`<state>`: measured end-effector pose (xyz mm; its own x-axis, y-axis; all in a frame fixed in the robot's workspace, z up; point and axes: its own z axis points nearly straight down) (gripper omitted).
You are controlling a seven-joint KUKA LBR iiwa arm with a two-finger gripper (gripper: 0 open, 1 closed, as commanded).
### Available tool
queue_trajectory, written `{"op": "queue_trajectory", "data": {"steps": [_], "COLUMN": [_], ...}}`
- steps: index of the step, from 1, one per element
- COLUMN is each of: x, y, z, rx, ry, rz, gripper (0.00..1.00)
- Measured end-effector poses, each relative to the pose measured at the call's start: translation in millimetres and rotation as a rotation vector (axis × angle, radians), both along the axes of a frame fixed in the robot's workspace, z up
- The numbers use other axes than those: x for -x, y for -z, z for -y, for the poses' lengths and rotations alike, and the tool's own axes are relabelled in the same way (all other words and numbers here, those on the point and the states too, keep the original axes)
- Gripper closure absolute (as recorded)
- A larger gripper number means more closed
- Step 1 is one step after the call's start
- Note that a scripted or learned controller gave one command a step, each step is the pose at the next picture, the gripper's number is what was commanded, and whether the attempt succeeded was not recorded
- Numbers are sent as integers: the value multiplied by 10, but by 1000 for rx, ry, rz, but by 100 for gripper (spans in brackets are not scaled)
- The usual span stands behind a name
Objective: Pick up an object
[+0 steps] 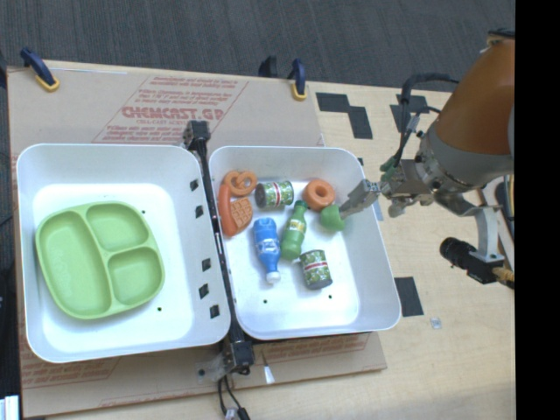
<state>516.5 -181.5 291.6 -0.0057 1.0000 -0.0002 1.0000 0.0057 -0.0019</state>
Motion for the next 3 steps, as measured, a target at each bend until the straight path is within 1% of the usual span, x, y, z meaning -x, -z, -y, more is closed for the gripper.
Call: {"op": "queue_trajectory", "data": {"steps": [1, 2, 3], "x": [96, -142, -145], "y": [1153, 1999, 1892], "z": [295, 285, 295], "rx": [-1, -1, 2], "ry": [-1, -1, -6], "rz": [-3, 0, -1], "gripper": [0, 0, 100]}}
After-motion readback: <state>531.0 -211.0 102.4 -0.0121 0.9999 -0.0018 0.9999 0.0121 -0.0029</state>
